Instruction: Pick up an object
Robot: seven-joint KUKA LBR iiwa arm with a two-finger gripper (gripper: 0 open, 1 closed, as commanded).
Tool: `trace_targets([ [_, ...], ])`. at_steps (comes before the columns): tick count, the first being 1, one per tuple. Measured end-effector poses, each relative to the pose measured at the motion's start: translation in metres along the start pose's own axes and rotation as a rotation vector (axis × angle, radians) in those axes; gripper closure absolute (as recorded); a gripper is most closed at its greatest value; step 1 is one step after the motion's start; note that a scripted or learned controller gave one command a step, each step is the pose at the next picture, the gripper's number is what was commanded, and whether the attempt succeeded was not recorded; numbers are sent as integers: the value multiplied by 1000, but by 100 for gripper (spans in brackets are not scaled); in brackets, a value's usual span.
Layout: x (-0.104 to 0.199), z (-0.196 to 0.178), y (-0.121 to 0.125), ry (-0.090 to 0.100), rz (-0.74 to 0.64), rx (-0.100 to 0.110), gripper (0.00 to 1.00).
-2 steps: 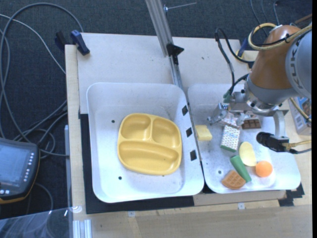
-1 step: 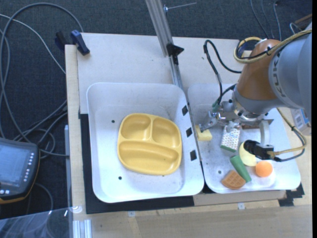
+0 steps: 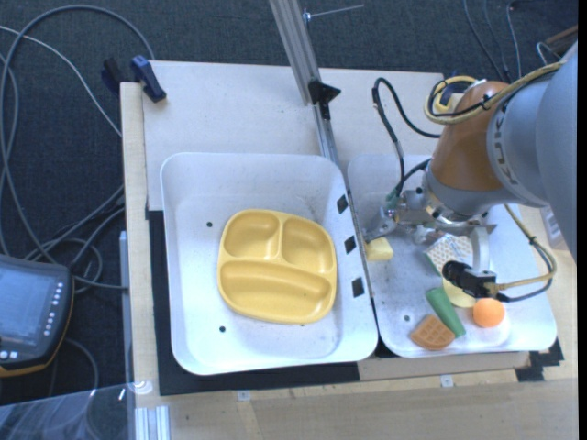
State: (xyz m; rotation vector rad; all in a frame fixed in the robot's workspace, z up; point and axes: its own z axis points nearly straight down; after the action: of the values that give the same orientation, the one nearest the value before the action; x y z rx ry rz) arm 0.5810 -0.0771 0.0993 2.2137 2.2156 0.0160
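Yellow divided plate (image 3: 276, 266) sits in the left bin (image 3: 183, 246); no readable labels. Right bin (image 3: 527, 337) holds a pale yellow block (image 3: 379, 249), green piece (image 3: 446, 312), orange ball (image 3: 489, 313) and waffle-like toy (image 3: 432, 333). My gripper (image 3: 431, 230) hangs over that bin beside the block; grip state unclear.

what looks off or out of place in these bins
Nothing looks spilled or broken. The yellow divided plate sits slightly rotated in the left bin. The toy food, an orange ball, a green piece and a waffle piece, is crowded into the right bin's near corner.
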Motion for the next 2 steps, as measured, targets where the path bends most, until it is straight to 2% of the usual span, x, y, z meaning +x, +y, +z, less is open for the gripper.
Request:
trace_targets([
  [1,0,-5,-4,1,0,12,100],
  [2,-7,-55,5,-1,0,8,100],
])
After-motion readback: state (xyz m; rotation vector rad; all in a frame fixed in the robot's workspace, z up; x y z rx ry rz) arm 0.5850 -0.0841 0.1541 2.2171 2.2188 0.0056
